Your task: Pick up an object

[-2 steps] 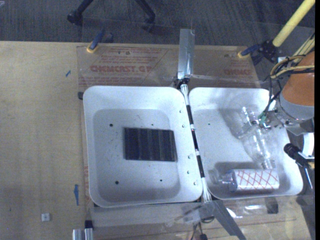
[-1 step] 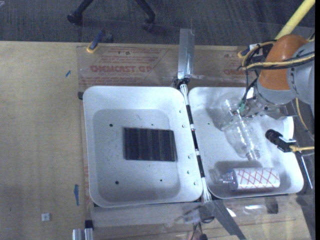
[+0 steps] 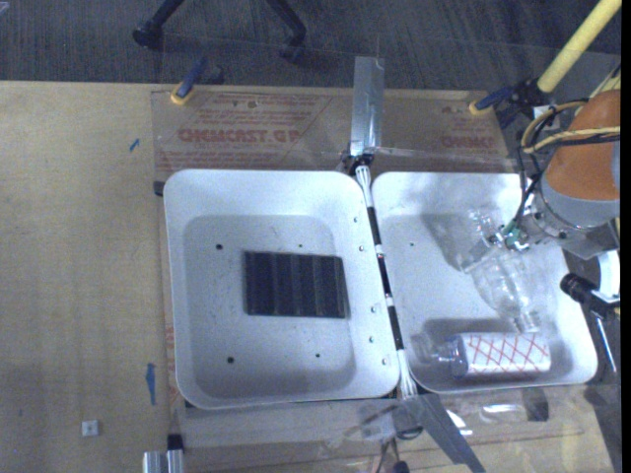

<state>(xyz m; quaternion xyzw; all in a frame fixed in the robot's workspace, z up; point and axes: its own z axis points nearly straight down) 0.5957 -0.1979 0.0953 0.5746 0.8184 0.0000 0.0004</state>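
**Arm over right bin, end effector mostly hidden**

The arm [image 3: 582, 166] came in from the right edge, grey w/ orange band, cut off by the frame. The end effector [image 3: 513, 236] sat over the upper right part of the right bin [image 3: 394, 264]; only a small dark bit w/ a green speck showed below the wrist. Couldn't tell how its grip stood, wide or narrow, since the wrist covered it and the frame was blurry there.

Just beside the end effector, to its left and below, lay clear plastic objects [image 3: 493, 264]: see-through, glare only, outlines hard to make out. Couldn't tell how many pieces, or whether any touched the end effector.

Further below it, near the front wall of the same bin, lay a white pack w/ red criss-cross pattern [image 3: 505, 353] on its side. A clear, darker part [image 3: 444, 351] stuck out at its left end; couldn't tell if that was part of the pack or a separate thing.

Well apart to the left of the end effector, the left bin [image 3: 197, 215] held a flat dark ribbed rectangle [image 3: 296, 284] near its middle, lying flat.

Both bins sat side by side on the table [image 3: 69, 264], touching along the middle seam. Above the end effector, a yellow pole [image 3: 587, 28] ran off the top right corner.
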